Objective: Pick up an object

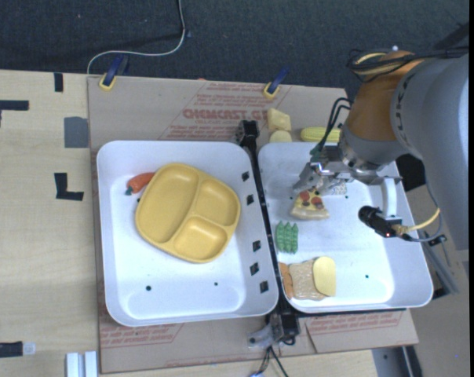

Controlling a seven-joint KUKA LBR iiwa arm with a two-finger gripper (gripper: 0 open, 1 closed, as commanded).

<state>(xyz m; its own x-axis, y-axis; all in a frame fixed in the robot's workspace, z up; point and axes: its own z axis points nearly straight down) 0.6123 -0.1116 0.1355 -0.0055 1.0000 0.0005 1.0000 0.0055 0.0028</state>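
A toy pizza slice (309,205) lies flat in the right bin (394,285), toward its upper middle, with its crust end pointing to the lower right. The claw (319,176) hangs just above and behind the slice, close to its tip; whether it is released or clenched cannot be told from this angle, and nothing is seen caught in it. The grey arm (425,124) with its orange band (370,108) reaches in from the right, covering the bin's upper right corner.

Just below the pizza slice sits a small green ridged toy (286,236), near the divide between the bins. Farther down, near the front edge, a slice of toy bread (300,281) lies with a pale yellow oval piece (324,276) resting partly on it. At the top rim of the right bin are a yellow cheese-like block (278,119), a pale round piece (280,137) and a yellow corn cob (315,134).

The left bin (127,289) holds a yellow divided plate (187,211), tilted, with an orange carrot (140,181) peeking out at its upper left edge. Both bins rest on brown cardboard (213,104) on the wooden worktop (33,242).
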